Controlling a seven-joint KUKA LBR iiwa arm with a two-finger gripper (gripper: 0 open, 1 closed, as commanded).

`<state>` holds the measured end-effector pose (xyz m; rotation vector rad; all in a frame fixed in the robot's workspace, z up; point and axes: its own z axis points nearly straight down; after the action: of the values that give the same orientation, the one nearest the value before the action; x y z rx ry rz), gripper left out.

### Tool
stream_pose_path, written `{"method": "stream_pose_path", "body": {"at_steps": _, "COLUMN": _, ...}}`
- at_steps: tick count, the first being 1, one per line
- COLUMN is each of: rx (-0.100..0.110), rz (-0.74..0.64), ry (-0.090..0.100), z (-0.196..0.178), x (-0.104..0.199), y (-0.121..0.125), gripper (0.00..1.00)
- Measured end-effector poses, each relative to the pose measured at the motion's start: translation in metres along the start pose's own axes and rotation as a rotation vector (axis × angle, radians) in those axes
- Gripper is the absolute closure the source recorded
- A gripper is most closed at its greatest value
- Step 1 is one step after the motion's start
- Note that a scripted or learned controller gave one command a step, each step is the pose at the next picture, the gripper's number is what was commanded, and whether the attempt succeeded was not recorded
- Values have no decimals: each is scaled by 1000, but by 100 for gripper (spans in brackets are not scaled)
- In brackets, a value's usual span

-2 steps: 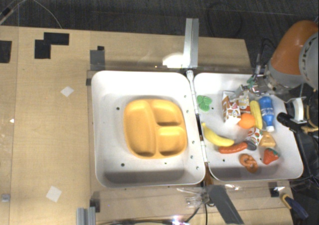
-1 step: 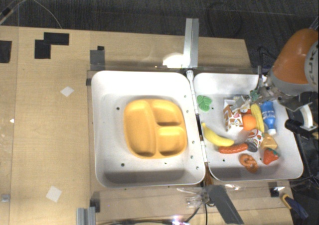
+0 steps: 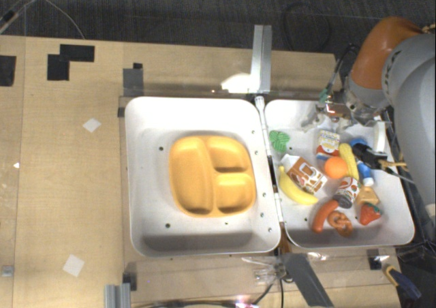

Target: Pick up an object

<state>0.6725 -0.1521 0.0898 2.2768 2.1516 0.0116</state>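
**Arm poised over the far edge of the right bin**

We see the grey arm (image 3: 409, 88) reaching in from the right, its orange band (image 3: 378, 51) uppermost and the wrist bent down toward the back of the right bin (image 3: 402, 232). The gripper (image 3: 332, 110) hangs above that bin's far wall. Whether it is spread or pressed together we cannot tell; the metal parts there blur into one another, and we see nothing clearly caught in it.

Just below the gripper lies a small white carton (image 3: 328, 142), apart from it. Nearer us than that come an orange ball (image 3: 335, 166) and a yellow banana (image 3: 349, 161) side by side, then a brown-and-white box (image 3: 305, 174) resting against a second banana (image 3: 296, 191). To the gripper's left and lower sits a green toy (image 3: 278, 140) by the bin's inner wall. Farthest from the gripper, at the near end, lie a red sausage-shaped toy (image 3: 323, 214) and a strawberry (image 3: 369, 214).

Well to the left, the other bin (image 3: 146, 225) holds a yellow divided tray (image 3: 211, 174).
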Motion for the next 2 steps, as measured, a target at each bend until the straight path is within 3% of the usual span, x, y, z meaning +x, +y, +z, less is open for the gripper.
{"method": "stream_pose_path", "body": {"at_steps": 1, "rx": 4, "rz": -115, "ry": 0, "z": 2, "x": -10, "y": -48, "gripper": 0}}
{"method": "stream_pose_path", "body": {"at_steps": 2, "rx": -5, "rz": -119, "ry": -1, "z": -12, "x": -9, "y": -44, "gripper": 100}}
